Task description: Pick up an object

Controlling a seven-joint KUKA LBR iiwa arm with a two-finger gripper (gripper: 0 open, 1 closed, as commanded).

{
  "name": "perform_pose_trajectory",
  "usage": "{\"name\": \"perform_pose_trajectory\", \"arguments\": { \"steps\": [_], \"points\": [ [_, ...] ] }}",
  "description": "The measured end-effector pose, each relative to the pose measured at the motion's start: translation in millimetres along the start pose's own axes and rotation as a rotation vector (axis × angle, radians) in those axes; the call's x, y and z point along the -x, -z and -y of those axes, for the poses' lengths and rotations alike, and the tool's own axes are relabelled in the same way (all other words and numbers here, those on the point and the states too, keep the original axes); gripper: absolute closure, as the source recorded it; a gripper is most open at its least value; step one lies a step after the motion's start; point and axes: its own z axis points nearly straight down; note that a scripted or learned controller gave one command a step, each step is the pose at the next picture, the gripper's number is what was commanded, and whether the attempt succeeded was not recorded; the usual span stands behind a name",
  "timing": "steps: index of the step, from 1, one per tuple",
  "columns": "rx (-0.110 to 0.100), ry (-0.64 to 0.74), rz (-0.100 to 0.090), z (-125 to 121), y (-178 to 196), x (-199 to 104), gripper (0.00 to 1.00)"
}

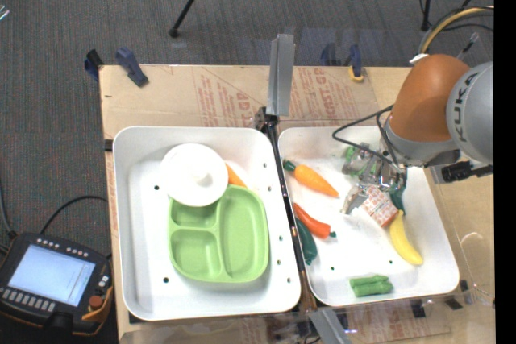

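My gripper (364, 191) hangs low over the middle of the right bin (435, 209), under the orange-banded wrist. A small red-and-white checked packet (381, 209) lies right beside and partly under it. An orange carrot (316, 180) lies to its left. Further down the left side are a red-orange pepper (313, 221) and a dark green vegetable (309, 246). A yellow banana (405, 240) lies to the gripper's lower right, and a green bean pod (371, 284) sits near the front wall. The view does not let me tell whether anything is held.
The left bin (129, 213) holds a green divided plate (219, 236) and a white round bowl (194, 174) with an orange piece (235, 176) peeking out beside it. A teach pendant (52, 276) lies on the floor at lower left.
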Motion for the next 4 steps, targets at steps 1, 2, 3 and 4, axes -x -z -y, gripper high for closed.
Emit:
{"name": "perform_pose_trajectory", "arguments": {
  "steps": [1,2,3,4],
  "points": [
    [0.001,0.076,0.0,-55,0,-3,0.0],
    [-0.001,-0.138,-0.003,-61,0,-25,0.0],
    [0.0,-0.132,-0.001,-62,10,-25,1.0],
    [0.007,-0.067,0.012,-151,143,-38,1.0]
  ]
}}
